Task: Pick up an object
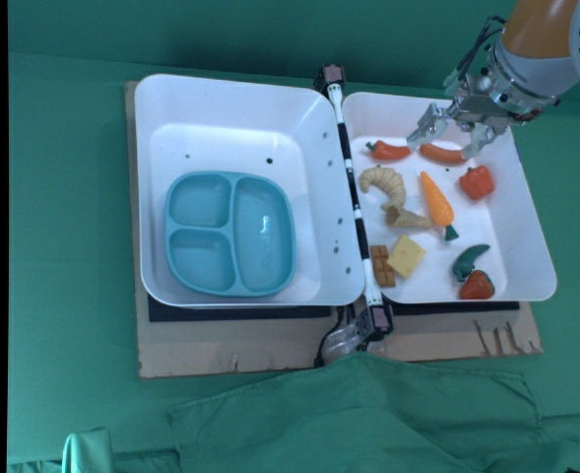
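The pincer [453,133] hung over the far part of the right bin [526,235], its two fingers [426,126] spread wide with nothing between them. One fingertip stood at the left and the other at the right of the sausage [440,153], which lay just below the gap between them.

The sausage lay flat on the bin floor. Its long axis ran nearly left to right across the view, with the right end slightly nearer the camera. Whether either fingertip touched it could not be told.

Just left of the sausage lay a red chilli [389,150], its long axis also left to right. A red pepper [477,181] sat near the sausage, to its right and nearer the camera. A carrot [435,201] lay in the middle of the bin, long axis slanted, narrow end toward the far left and green stalk end toward the near right. A croissant [384,181] lay left of the carrot. A yellow cheese block [406,256] rested nearer the front edge.

The left bin [171,106] held a blue divided plate [229,233] with three compartments. Both bins stood side by side on the green tabletop [63,215].
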You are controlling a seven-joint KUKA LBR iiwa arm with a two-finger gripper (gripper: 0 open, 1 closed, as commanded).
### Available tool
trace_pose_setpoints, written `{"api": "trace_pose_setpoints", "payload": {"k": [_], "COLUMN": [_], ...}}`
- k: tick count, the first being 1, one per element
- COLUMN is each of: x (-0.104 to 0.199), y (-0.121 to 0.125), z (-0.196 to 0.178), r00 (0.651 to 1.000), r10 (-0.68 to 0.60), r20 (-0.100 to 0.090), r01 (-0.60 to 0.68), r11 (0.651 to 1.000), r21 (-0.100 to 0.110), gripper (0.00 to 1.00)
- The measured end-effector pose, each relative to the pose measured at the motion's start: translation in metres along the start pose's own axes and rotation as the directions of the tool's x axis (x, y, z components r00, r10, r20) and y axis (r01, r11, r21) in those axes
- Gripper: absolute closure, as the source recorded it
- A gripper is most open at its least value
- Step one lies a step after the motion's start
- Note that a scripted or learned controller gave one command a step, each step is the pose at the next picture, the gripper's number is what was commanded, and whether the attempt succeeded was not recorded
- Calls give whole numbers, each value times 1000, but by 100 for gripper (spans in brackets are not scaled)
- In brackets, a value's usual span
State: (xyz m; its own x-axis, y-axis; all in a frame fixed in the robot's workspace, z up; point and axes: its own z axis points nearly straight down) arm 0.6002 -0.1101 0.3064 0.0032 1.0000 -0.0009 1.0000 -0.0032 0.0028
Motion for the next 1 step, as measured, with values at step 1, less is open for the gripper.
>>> {"api": "trace_pose_setpoints", "payload": {"k": [1], "x": [0], "y": [0], "z": [0], "r00": [1000], "r10": [0], "r20": [0], "r01": [0], "r11": [1000], "r21": [0], "gripper": [0]}}
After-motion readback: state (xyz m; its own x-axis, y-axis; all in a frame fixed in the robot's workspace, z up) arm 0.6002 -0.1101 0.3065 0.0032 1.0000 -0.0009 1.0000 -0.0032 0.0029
